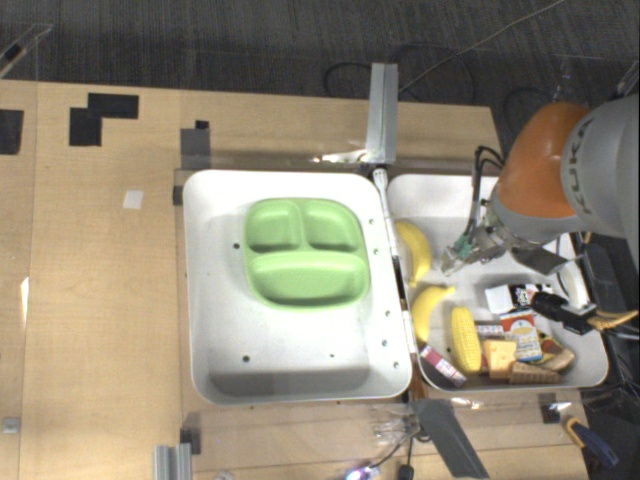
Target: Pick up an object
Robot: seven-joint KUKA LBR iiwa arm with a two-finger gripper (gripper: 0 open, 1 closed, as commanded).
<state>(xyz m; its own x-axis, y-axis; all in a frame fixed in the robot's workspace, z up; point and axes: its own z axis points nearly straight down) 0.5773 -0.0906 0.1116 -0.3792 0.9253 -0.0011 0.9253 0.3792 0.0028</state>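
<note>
The grey arm with its orange band reaches in from three o'clock and hangs over the right shallow white plastic bin. Its two-finger gripper sits low over the bin's middle, just to the three o'clock side of the upper banana — whether it touches the fruit I cannot tell, and how far it stands open I cannot tell either; nothing visible lies between its tips.

Two bins stand side by side. The left shallow white plastic bin holds one thing: a pale green plastic divided plate with three compartments, lying flat near the bin's centre.

The right bin holds the small items. Two yellow bananas lie along its nine o'clock wall — the upper curved yellow banana and the lower curved yellow banana just below it. One yellow corn cob lies beside the lower banana toward five o'clock. A cluster of small printed packets and boxes is crowded into the five o'clock corner; their count is too jumbled to tell.
</note>
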